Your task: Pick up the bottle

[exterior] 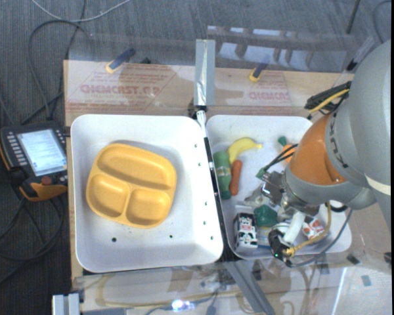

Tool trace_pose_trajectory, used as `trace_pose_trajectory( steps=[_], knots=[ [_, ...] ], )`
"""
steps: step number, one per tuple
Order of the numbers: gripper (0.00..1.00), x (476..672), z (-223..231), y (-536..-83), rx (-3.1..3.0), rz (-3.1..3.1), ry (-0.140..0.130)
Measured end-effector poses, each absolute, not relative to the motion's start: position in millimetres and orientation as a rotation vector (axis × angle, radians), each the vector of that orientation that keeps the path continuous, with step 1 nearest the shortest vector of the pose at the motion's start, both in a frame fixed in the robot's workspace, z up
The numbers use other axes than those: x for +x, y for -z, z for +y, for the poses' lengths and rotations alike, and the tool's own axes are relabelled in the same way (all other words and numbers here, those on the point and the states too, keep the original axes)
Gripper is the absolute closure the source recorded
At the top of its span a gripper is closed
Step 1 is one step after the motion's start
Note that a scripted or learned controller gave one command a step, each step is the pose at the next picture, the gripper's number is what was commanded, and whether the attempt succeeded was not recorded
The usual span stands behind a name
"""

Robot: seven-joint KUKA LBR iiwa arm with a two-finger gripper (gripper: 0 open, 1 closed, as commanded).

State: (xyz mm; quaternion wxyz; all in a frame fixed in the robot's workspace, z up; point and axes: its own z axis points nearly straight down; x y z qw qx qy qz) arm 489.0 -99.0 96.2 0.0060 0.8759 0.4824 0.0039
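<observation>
Bottle not yet lifted (the grasp is judged as not done).
The gripper [274,201] is seen low over the right bin [295,125]; open or closed cannot be told. The bottle [221,170], taken to be the smooth, dark green, long shape, is laid along the bin's left wall, beside an orange carrot [236,176].

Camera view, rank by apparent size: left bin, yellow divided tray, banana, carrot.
1. left bin
2. yellow divided tray
3. banana and carrot: too close to rank; banana is curved and thicker, carrot straight and slim.
</observation>
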Motion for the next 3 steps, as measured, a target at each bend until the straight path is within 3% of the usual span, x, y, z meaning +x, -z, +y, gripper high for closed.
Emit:
trace_pose_trajectory(
  steps=[1, 2, 3],
  knots=[
    [1.00, 522.9, -46, -233, 2.928, 1.134, 0.015],
    [1.00, 565.1, -43, -205, 3.054, 0.725, 0.016],
    [1.00, 619.6, 9, -179, 3.073, 0.632, 0.016]
  ],
)
